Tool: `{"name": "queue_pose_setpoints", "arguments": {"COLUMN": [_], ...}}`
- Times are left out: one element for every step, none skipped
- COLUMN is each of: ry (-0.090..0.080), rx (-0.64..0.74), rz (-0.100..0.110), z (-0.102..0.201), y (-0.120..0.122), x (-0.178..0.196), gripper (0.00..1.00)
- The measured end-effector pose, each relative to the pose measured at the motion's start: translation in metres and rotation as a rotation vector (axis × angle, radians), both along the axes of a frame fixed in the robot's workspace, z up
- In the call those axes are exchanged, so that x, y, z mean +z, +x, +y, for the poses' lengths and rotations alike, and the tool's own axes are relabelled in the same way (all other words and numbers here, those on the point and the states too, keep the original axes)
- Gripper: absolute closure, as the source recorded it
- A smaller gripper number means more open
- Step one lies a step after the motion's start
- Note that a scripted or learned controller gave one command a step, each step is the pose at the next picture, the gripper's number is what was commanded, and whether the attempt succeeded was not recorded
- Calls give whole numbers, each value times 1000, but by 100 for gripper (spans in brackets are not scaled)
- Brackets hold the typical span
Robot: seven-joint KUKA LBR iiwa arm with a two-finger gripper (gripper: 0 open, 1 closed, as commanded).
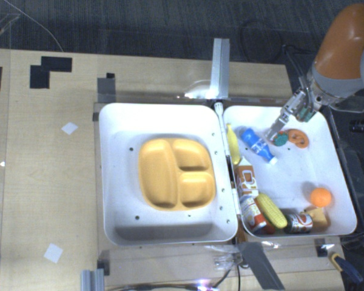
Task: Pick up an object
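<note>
The wooden bench [42, 180] took up most of the room below me, pale, with a few black patches near its far left corner. On it sat two shallow white bins side by side. The left bin [118, 180] carried a yellow divided tray [176, 173], lying flat near its middle. The right bin [327, 168] held the clutter.

The arm [347, 47] came in from the right, its orange band bulging above the upper right corner of the right bin. From the wrist the gripper [268, 135] slanted down and to the left into that bin. Its tip sat right at the blue bottle [257, 144], which lay tilted in the upper left part of the bin. The fingers looked drawn close together at the tip; whether they actually pinched the bottle, or merely touched it, I could not tell from where I stood.

Just beside the bottle, to its right, lay a small teal piece [281, 140] and an orange disc [298, 139]. A banana [232, 142] ran along the bin's left wall. Below it stood a brown carton [247, 179], then a corn cob [271, 210] lying across a red can [253, 216]. A second can [301, 222] rested at the front edge, near an orange ball [320, 197].
</note>
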State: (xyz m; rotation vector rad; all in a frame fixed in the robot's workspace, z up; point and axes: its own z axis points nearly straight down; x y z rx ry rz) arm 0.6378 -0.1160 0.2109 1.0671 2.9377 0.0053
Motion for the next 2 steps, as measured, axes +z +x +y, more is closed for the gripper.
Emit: {"name": "queue_pose_setpoints", "arguments": {"ry": [5, 6], "rx": [-208, -414], "rz": [15, 10], "z": [16, 19], "y": [-2, 28], "x": [-95, -120], "gripper": [0, 0]}}
